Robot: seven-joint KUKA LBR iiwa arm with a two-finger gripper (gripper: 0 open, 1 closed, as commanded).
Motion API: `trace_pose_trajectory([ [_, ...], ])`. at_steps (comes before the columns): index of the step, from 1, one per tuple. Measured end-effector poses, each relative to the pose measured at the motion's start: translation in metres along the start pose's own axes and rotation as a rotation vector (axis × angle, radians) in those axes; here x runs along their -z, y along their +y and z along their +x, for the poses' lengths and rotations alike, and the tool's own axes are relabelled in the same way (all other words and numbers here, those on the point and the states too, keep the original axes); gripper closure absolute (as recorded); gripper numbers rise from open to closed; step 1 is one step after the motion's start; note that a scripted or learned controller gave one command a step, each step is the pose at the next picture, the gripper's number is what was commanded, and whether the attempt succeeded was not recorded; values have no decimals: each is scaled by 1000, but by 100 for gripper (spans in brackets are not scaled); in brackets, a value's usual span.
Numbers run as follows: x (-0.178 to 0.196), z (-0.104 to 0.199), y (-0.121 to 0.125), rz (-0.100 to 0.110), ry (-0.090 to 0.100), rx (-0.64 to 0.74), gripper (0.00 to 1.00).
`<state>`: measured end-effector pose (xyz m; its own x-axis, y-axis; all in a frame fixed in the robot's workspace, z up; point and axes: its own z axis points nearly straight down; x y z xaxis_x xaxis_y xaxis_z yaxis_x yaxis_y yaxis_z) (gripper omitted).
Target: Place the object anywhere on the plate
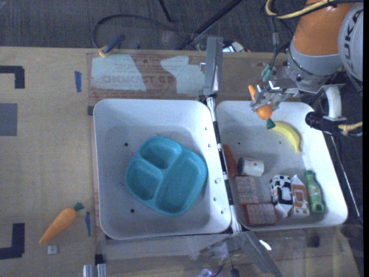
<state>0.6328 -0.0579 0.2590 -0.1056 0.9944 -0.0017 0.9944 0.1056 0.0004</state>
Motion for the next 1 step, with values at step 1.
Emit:
trace_pose_trajectory([
  [1,-22,85,-31,2,2,-15,100],
])
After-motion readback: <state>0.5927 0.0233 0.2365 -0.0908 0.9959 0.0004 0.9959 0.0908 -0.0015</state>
